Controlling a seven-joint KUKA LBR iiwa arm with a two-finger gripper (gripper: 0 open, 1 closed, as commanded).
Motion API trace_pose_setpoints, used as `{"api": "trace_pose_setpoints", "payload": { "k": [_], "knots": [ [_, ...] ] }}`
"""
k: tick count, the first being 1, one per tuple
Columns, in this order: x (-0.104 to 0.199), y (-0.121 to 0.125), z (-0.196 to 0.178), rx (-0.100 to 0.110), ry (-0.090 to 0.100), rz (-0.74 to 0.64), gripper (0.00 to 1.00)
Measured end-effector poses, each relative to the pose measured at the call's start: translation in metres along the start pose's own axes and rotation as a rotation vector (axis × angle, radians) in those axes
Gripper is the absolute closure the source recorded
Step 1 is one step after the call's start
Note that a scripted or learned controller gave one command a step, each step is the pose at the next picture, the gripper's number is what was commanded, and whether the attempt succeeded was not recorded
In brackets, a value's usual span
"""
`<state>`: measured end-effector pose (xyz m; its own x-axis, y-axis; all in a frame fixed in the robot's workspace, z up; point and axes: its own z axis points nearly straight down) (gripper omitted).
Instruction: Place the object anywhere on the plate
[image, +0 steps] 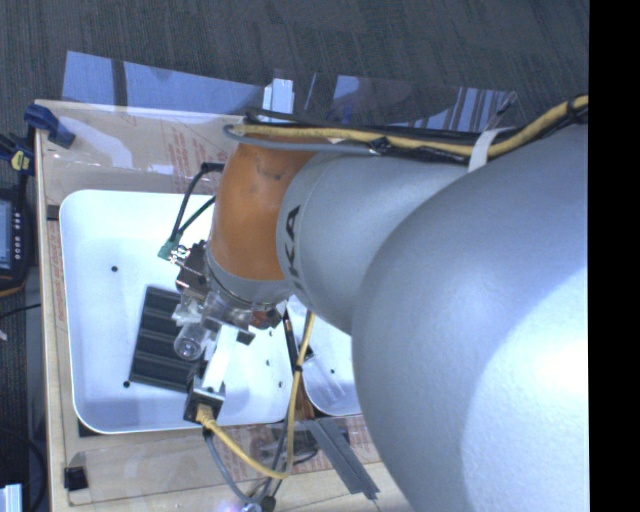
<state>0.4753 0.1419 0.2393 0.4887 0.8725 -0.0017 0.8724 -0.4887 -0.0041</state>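
Claw (192, 338) hangs low over the left bin (90, 240), at the right edge of a black ribbed slab (160, 335) lying flat toward that bin's near left corner. Whether the claw is open or closed cannot be told. Arm (450, 300) covers most of the right bin (330, 395).

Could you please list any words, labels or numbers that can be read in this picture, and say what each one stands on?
"KA": black letters on the grey arm, next to its orange band; any further letters of the word are hidden.
Red print on the pale sheet near the top: too blurred to read.
Screen of the dark device at the left edge: too small to read.
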Motion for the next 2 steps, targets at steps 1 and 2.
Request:
{"api": "trace_pose_setpoints", "payload": {
  "k": [1, 2],
  "knots": [
    [0.007, 0.058, 0.013, -0.002, -0.002, -0.474, 1.00],
    [0.071, 0.137, -0.086, -0.003, 0.003, -0.343, 1.00]
  ]
}}
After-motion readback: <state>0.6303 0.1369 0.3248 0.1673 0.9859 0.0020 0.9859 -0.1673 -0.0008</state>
